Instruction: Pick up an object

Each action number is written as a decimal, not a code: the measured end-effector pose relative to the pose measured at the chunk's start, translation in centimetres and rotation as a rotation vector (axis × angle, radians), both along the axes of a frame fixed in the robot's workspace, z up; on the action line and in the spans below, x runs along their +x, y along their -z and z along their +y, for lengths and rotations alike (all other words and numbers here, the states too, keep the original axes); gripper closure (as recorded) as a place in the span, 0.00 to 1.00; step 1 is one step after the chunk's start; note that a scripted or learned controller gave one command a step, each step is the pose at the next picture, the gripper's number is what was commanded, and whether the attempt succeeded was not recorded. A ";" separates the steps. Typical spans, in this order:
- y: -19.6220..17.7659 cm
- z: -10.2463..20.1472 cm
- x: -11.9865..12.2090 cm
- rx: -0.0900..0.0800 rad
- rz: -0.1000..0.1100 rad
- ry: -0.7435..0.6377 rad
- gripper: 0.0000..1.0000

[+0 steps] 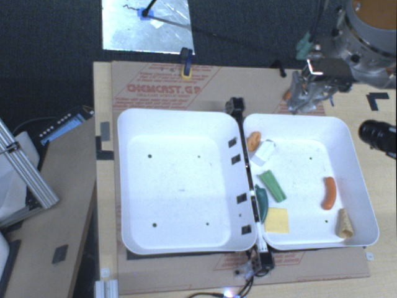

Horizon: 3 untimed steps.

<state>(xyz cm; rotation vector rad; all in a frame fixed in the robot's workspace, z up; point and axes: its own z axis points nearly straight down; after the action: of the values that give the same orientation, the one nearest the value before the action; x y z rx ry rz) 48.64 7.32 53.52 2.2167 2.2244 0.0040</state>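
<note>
The claw point(305, 95) hangs above the right bin's point(355, 143) far rim, its state impossible to tell, while the sausage point(329, 192) lying near the bin's right wall looks light, firm, slightly slick, best pinched across its middle.

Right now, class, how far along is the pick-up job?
Nothing looks picked yet. The claw hangs above the right bin's far rim. The sausage, green block and yellow square lie in that bin. Left: descend, grasp one, lift.
</note>
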 end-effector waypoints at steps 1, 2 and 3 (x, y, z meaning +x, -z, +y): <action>0.0 0.8 0.0 0.000 0.000 0.001 1.00; 0.0 1.7 0.0 0.000 0.000 0.000 1.00; 0.0 2.5 0.0 0.000 0.000 0.001 1.00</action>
<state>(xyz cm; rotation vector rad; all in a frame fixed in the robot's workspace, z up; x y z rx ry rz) 48.65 9.79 53.52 2.2176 2.2234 0.0041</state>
